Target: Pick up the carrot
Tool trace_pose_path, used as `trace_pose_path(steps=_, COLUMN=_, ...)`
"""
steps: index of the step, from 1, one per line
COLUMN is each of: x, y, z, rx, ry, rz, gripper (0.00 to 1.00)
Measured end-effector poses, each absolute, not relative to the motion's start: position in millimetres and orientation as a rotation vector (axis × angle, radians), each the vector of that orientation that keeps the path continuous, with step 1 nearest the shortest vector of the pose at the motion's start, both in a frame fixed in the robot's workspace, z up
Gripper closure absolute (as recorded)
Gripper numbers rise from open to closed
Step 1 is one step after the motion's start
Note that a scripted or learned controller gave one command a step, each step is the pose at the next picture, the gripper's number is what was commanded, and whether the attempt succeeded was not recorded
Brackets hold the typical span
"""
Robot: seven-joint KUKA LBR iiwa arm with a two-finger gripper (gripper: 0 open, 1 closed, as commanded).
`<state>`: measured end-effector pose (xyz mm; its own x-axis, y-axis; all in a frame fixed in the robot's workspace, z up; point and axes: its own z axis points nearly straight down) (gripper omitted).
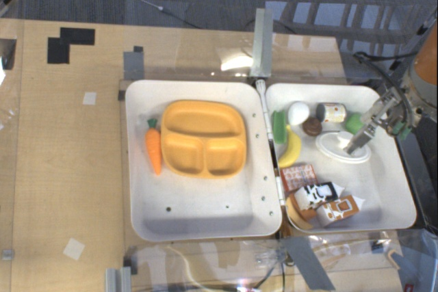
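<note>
The carrot (153,149), orange with a green top, lies lengthwise in the left bin (198,219), just left of a yellow divided plate (203,138). It rests flat on the bin floor with nothing touching it except perhaps the plate's edge. My gripper (358,141) hangs over the right bin (390,195), above a small white dish (339,148), far to the right of the carrot. I see nothing held in it.
The right bin is crowded: a green item (278,125), a white egg (298,113), a brown ball (313,126), a can (333,113), a lime (353,123), a banana (292,149), and snack packs and cartons (320,196) at the front. The divider rim (268,147) separates the bins.
</note>
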<state>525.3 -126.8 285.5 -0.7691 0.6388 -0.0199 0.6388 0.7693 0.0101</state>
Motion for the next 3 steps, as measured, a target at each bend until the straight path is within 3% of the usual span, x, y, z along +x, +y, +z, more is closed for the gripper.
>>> trace_pose_path(steps=1, x=501.8, y=-83, z=140, rx=1.122, ry=2.929, rz=0.006, gripper=0.0)
trace_pose_path(steps=2, x=488.5, y=-150, z=188, rx=1.374, ry=2.815, rz=0.001, gripper=0.0)
trace_pose_path(steps=3, x=491.4, y=-114, z=128, rx=1.369, ry=2.817, rz=0.003, gripper=0.0)
